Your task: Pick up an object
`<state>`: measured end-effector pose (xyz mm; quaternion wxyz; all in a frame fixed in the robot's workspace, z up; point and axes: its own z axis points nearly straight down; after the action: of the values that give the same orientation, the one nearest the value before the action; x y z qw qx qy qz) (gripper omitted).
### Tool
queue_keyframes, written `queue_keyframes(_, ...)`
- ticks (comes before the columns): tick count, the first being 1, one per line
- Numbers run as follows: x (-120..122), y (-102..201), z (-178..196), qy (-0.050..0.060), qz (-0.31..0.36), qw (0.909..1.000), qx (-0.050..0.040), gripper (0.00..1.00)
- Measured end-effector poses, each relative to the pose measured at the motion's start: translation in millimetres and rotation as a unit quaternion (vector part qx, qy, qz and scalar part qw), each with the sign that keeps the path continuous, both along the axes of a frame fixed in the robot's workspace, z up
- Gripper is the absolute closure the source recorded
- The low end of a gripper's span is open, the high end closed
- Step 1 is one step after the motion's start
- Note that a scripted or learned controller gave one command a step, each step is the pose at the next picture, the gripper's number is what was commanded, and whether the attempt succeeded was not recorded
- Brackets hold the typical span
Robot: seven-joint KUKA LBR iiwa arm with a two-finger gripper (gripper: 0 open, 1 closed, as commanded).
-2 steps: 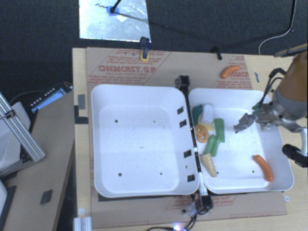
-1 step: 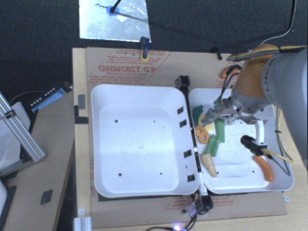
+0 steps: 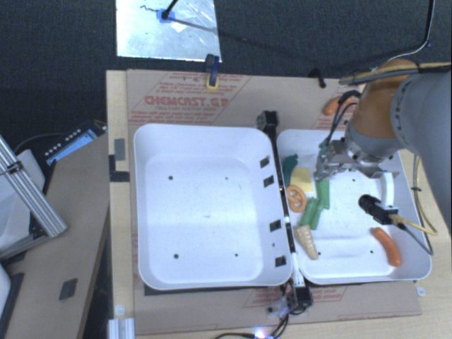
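The right bin (image 3: 353, 268) holds several toy foods. Along its left side lie a green piece (image 3: 289, 166), a pale yellow block (image 3: 301, 178), an orange ring-shaped piece (image 3: 296, 199), a long green stick (image 3: 316, 207) and a cream cone-shaped piece (image 3: 308, 243). An orange sausage (image 3: 387, 246) lies near the bin's front right corner. My gripper (image 3: 328, 167) hangs low over the upper end of the green stick, just right of the yellow block. The wrist hides what is between its tips.
The left bin (image 3: 205, 138) sits beside the right one, with a black hinged divider (image 3: 279, 189) between them. A small orange object (image 3: 330, 106) lies on the cardboard behind the right bin. The grey arm (image 3: 417, 111) covers the right bin's far right corner.
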<state>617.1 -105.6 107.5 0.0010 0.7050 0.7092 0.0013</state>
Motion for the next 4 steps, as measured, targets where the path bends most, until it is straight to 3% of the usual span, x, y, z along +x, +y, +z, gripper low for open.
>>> queue_keyframes(1, 0, 0, 0, 0.0, 0.0, 1.0, 0.0, 0.0)
queue_keyframes(2, 1, 0, 11, -0.001, 0.001, 1.0, 0.0004, 1.0)
queue_keyframes(3, 1, 0, 10, -0.001, 0.001, 1.0, 0.0004, 0.0)
queue_keyframes(4, -40, 11, -25, 0.004, -0.003, 1.0, 0.0003, 0.0)
